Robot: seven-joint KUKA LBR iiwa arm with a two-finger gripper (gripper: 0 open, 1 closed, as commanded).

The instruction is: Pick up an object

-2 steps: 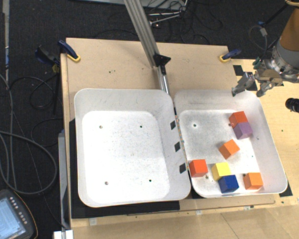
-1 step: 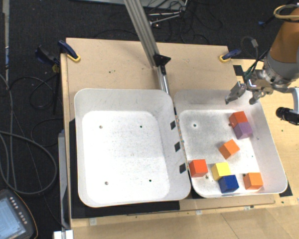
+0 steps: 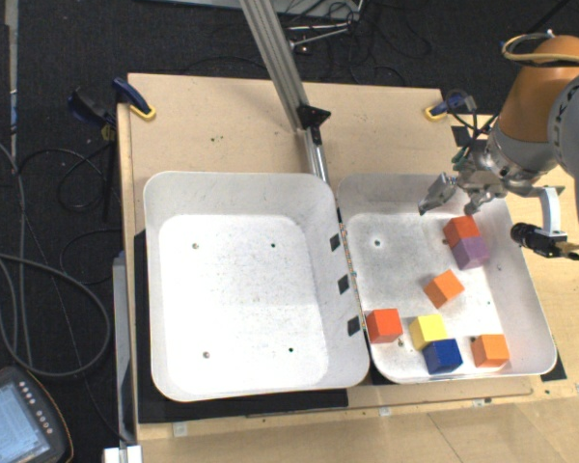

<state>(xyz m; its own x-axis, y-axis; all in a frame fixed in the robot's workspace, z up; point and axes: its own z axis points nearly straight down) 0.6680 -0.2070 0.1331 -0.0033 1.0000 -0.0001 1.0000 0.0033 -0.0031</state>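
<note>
From the camera view above the table (image 3: 232,123) you see two shallow white bins side by side: the left bin (image 3: 236,278) and the right bin (image 3: 405,220), which holds all the blocks. The arm (image 3: 545,95) reaches in from the right, grey with its orange band above the wrist, and its hand (image 3: 460,193) hangs over the far right part of the right bin with the two fingers spread apart and nothing between them. Just below the hand you find a red-orange block (image 3: 460,229), and touching it on the near side a purple block (image 3: 471,251) (the two sit as a pair, one against the other). A little nearer to you an orange block (image 3: 444,286) lies tilted on its own. Along the near edge of the right bin you have a red-orange block by the inner wall (image 3: 384,324), then a yellow block (image 3: 427,331) with a blue block (image 3: 443,355) touching it, and an orange block in the near right corner (image 3: 489,349). Blue and yellow clamps (image 3: 125,99) grip the table's far corners, and a metal pole (image 3: 275,51) slants down toward the gap between the bins.
</note>
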